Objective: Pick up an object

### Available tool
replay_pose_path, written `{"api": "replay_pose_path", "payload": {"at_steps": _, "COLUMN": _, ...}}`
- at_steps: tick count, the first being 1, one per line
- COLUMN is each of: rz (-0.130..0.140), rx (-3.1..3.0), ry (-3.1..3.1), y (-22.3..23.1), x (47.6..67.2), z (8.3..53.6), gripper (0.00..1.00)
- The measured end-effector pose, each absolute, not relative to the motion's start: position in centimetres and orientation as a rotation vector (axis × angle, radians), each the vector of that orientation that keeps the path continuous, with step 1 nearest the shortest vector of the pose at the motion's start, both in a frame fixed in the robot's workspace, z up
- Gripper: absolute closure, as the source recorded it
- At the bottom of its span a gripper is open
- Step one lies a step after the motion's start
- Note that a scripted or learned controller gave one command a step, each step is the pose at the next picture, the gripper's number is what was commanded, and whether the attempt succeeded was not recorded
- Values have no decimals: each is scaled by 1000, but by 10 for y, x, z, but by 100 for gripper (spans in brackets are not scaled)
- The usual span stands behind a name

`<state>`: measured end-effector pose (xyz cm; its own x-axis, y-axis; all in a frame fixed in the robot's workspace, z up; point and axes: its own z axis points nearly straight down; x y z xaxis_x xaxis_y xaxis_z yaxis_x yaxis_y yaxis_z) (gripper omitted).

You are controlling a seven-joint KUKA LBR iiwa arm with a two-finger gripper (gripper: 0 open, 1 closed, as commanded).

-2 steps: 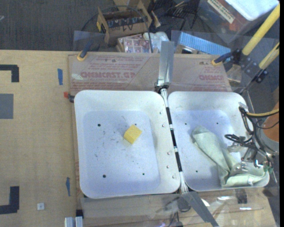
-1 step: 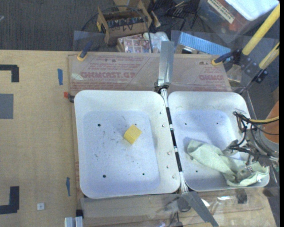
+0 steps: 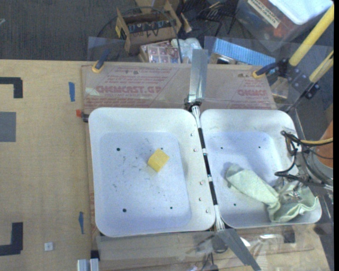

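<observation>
Your gripper (image 3: 290, 191) sits low in the right bin (image 3: 238, 124), touching the pale green cloth (image 3: 259, 191); you cannot tell its state. Well away in the left bin (image 3: 106, 122) lies a yellow block (image 3: 158, 160).

Arm (image 3: 323, 159) cut by right edge (gripper (image 3: 290, 191) blurred against cloth (image 3: 259, 191)).

sheet (image 3: 135, 86), along bench's far edge behind left bin: red print, seemingly "CHEMCAST", rest blurred | sheet behind right bin (image 3: 249, 90): same red print, too blurred to read | label (image 3: 263, 12), top right: dark lettering, unreadable
</observation>
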<state>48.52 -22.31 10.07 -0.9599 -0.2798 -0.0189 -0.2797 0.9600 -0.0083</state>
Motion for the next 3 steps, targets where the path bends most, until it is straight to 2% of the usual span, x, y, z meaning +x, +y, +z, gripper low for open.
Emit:
{"api": "replay_pose_path", "payload": {"at_steps": 1, "rz": -5, "rx": -410, "ry": 3098, "y": -162, "x": 533, "z": 91, "gripper": 100}}
{"api": "replay_pose_path", "payload": {"at_steps": 2, "rz": -2, "rx": -378, "ry": 3103, "y": -90, "x": 534, "z": 91, "gripper": 100}}
{"api": "replay_pose_path", "payload": {"at_steps": 3, "rz": -1, "rx": -1293, "ry": 2854, "y": -36, "x": 554, "z": 186, "gripper": 100}}
